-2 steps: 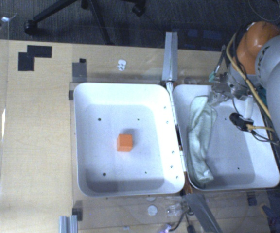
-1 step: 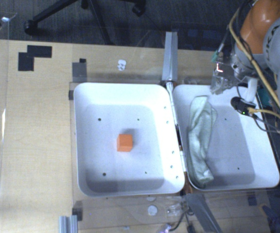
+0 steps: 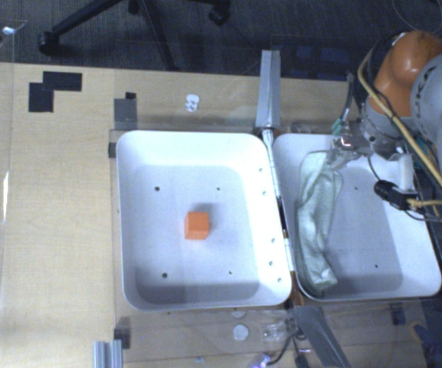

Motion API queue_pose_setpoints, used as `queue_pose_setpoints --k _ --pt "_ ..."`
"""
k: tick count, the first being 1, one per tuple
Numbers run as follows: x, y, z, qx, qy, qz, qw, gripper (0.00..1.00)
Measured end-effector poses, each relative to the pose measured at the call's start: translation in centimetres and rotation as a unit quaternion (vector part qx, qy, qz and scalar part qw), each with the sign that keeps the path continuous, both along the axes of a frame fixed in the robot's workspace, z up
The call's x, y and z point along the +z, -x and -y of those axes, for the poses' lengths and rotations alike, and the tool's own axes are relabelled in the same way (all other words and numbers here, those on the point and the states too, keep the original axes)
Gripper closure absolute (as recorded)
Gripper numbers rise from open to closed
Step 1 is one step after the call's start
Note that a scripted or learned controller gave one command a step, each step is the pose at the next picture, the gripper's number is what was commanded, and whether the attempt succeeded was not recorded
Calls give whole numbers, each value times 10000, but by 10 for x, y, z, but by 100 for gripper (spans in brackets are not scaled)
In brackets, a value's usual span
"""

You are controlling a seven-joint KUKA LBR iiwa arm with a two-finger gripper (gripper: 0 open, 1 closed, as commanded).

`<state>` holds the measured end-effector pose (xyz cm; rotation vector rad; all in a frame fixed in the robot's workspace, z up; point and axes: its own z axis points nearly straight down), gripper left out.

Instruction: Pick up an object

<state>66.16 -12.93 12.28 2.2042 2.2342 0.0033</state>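
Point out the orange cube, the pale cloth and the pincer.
orange cube (image 3: 197, 225): camera view, top face.
pale cloth (image 3: 315, 213): camera view, middle fold.
pincer (image 3: 344, 143): camera view, tip at the cloth's upper end.

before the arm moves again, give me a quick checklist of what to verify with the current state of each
1. Cloth caught by the tool: looks ok, its top end hangs from the tool.
2. Cloth fully off the floor of the right bin: not ok, the lower end lies bunched there.
3. Cloth clear of the divider wall: cannot tell, it lies along it.
4. Orange block out of the way: ok, alone in the left bin.
5. Grip firm: cannot tell.
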Motion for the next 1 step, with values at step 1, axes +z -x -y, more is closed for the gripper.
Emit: queue_pose_setpoints --k 1 --pt "63 -8 -23 -931 -2 7 9957 100"
